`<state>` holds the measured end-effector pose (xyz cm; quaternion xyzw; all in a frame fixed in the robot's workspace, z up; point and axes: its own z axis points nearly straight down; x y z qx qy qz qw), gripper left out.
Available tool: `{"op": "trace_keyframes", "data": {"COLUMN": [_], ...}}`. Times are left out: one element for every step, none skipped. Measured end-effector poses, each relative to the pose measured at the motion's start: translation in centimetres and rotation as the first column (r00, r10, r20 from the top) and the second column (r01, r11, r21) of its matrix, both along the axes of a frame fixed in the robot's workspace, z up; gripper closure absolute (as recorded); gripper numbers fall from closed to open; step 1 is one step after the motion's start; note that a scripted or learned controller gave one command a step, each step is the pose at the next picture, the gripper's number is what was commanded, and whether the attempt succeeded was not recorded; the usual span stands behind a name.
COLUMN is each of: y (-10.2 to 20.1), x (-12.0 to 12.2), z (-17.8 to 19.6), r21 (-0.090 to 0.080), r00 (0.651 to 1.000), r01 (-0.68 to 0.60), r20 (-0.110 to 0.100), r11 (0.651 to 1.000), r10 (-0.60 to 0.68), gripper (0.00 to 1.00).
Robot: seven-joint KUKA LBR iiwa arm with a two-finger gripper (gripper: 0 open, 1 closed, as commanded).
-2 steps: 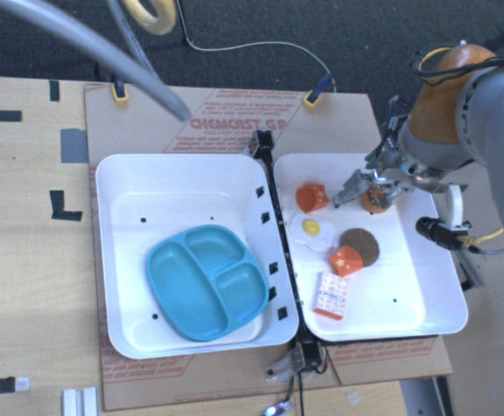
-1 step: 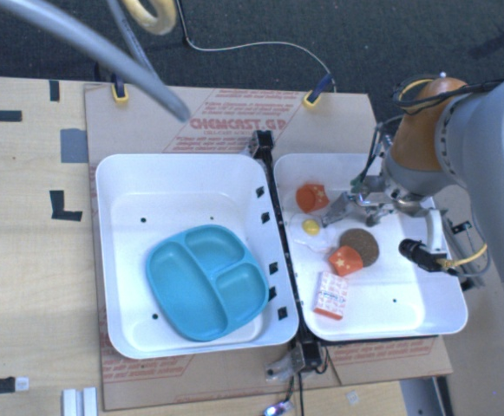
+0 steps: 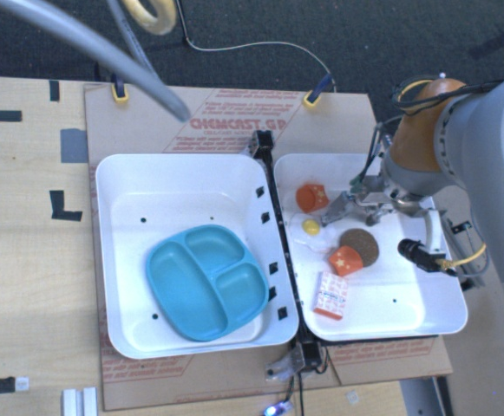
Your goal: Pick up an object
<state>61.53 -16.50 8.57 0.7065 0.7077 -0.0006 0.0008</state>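
Observation:
The right bin (image 3: 425, 315) holds several small items: an orange block (image 3: 311, 198), a small yellow piece (image 3: 310, 227), a brown disc (image 3: 362, 243), a red-orange piece (image 3: 345, 262) leaning against the disc, and a white and red packet (image 3: 330, 295). My gripper (image 3: 350, 217) hangs low over the middle of this bin, just above the brown disc and right of the orange block. Its fingers are spread open, one reaching toward the yellow piece, and nothing sits between them.
The left bin (image 3: 121, 198) carries a blue divided plate (image 3: 206, 281). A black divider (image 3: 273, 224) runs between the bins. The arm's orange-banded wrist (image 3: 416, 141) looms over the right bin's far right side. Cables hang near the bin's right rim (image 3: 434, 256).

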Motion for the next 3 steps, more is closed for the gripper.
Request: {"op": "trace_keyframes", "data": {"y": [0.0,0.0,1.0], "x": [0.1,-0.1,0.4], "z": [1.1,7.4,12.4], "r21": [-0.002,0.001,0.001], "r00": [1.0,1.0,1.0], "r01": [-0.001,0.0,-0.001], "r20": [0.003,0.005,0.005], "r11": [1.0,1.0,1.0], "r10": [0.001,0.0,0.001], "gripper": [1.0,1.0,1.0]}}
